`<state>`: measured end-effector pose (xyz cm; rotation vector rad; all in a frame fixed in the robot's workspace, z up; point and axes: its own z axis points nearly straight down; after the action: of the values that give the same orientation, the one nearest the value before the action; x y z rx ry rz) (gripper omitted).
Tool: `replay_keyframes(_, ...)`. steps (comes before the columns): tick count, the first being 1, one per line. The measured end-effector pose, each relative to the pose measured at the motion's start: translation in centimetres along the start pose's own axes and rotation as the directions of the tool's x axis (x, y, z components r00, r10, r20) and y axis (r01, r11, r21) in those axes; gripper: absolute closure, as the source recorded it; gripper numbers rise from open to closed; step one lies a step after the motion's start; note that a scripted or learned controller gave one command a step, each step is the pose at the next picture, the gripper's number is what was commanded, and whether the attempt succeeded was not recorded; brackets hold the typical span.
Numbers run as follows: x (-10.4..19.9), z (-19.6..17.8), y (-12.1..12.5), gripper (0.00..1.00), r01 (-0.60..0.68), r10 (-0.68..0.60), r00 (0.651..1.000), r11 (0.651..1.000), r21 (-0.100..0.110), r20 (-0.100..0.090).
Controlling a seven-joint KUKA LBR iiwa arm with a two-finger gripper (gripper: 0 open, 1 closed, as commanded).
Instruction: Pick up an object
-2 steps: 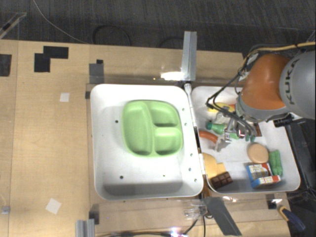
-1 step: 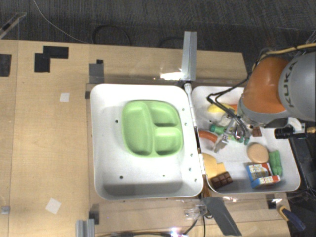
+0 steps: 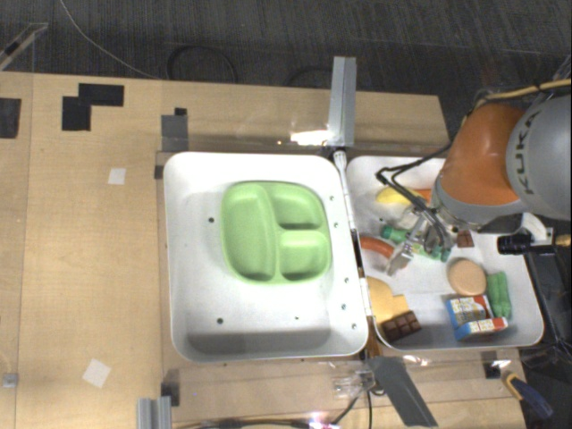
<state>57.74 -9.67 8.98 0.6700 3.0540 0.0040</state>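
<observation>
"KUKA" on the arm (image 3: 536, 164)

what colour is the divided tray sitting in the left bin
Light green. The divided tray lies in the left bin, plain in the camera view.

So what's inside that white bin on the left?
The left bin holds a green divided tray with three compartments, lying flat near the middle. Whatever sits beneath the tray is covered, so I can't tell.
</observation>
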Motion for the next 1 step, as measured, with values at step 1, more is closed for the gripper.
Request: replay_keyframes(1,-1.11,0.07,1.66,0.00,-0.080,0.080,0.997,0.997,0.001,-0.001)
